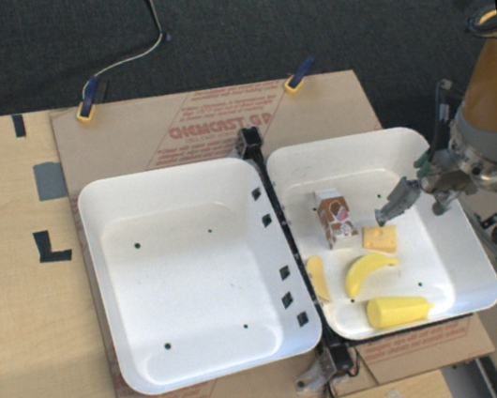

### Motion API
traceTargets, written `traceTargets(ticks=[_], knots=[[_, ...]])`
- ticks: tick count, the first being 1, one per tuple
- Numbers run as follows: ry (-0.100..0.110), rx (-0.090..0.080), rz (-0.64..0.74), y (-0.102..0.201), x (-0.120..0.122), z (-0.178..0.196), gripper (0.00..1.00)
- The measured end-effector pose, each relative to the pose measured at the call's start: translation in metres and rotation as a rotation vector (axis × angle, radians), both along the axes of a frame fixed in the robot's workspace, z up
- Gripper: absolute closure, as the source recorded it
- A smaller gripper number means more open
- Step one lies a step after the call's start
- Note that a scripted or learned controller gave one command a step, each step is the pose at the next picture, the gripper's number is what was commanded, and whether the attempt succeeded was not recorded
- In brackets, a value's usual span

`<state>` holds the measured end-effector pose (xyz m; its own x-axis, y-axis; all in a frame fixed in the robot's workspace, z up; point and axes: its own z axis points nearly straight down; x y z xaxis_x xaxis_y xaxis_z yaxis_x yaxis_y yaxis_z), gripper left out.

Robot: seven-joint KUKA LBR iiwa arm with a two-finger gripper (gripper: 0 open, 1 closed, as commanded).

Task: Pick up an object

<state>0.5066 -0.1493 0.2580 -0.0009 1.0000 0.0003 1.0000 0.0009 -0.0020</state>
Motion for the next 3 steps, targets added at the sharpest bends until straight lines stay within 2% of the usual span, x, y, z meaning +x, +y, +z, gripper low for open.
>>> traceTargets(ticks=[1,2,3], knots=[[-0.002,-0.001,0.004,0.024,0.079,-0.181,0.00],[-0.004,0.000,0.000,-0.010,0.064,-0.172,0.00],[-0.006,-0.002,0.003,-0.035,0.131,-0.172,0.00]])
